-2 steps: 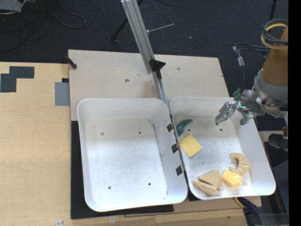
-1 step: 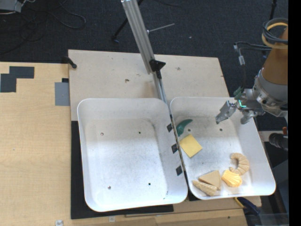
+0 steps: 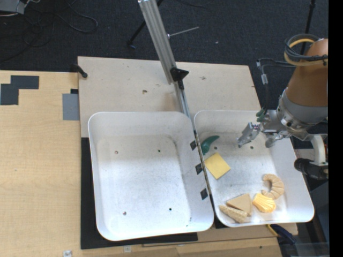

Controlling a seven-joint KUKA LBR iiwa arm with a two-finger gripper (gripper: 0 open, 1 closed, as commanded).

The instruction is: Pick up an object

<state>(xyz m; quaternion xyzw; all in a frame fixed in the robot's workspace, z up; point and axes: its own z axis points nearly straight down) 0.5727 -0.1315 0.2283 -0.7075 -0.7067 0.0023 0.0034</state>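
Observation:
The right bin [image 3: 244, 119] holds several objects. A dark green curved piece [image 3: 208, 141] lies by the bin's left wall, with a flat yellow square [image 3: 217, 165] just below it. Near the bin's front sit a tan wedge [image 3: 239, 202], a crumbly tan slice [image 3: 232, 213], a yellow shell-shaped piece [image 3: 264, 202] and a curled tan piece [image 3: 274, 183]. My gripper [image 3: 259, 135] hangs over the upper right of this bin, pointing left. Its grey fingers [image 3: 247, 135] stand apart with nothing between them. It is well right of the green piece and above the curled piece.
The left bin [image 3: 102, 123] sits beside the right one, a divider with black clips [image 3: 197, 167] between them. A slanted metal rail [image 3: 161, 42] rises behind the bins. The light wooden bench [image 3: 37, 159] extends to the left.

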